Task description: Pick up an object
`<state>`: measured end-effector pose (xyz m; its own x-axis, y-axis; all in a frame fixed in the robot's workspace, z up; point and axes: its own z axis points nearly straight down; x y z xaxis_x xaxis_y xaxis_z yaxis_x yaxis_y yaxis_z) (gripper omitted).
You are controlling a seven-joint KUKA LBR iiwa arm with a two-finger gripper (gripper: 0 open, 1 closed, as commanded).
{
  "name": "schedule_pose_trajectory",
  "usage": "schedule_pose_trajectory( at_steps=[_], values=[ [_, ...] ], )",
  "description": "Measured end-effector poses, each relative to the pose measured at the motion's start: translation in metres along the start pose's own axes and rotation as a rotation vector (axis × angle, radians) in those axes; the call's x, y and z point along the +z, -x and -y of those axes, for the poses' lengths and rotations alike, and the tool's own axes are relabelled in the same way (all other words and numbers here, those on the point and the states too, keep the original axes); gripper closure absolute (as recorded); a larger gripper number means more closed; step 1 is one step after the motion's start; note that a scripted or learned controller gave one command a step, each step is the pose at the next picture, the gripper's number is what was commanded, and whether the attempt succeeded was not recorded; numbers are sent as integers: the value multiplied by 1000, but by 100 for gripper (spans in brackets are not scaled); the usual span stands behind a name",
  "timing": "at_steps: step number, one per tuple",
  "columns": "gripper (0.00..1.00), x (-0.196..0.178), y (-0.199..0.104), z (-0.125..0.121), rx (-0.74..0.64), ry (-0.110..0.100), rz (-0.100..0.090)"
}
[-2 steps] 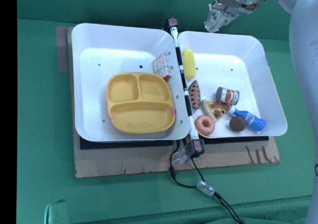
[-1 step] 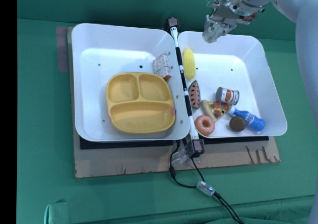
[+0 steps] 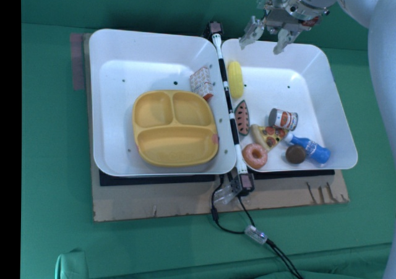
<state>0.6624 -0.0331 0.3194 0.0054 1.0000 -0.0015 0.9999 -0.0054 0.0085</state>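
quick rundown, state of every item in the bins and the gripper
gripper: open, holding nothing, above right bin's far edge
yellow divided plate: flat in left bin
small printed box: beside plate's far corner
corn: lying flat
watermelon slice: lying flat
can: on its side
pizza slice: flat
donut: flat
blue bottle: on its side

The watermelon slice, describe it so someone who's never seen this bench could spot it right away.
Find the right white bin and follow its left wall beside the black-and-white divider. The watermelon slice lies there, below the yellow corn cob and above the pink donut. It alone is a red wedge with dark seeds and a green rind.
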Motion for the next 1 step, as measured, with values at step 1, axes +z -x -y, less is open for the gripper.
schedule_pose_trajectory(
  at_steps=[1],
  values=[
    [0,36,-12,102,2,-1,0]
  ],
)
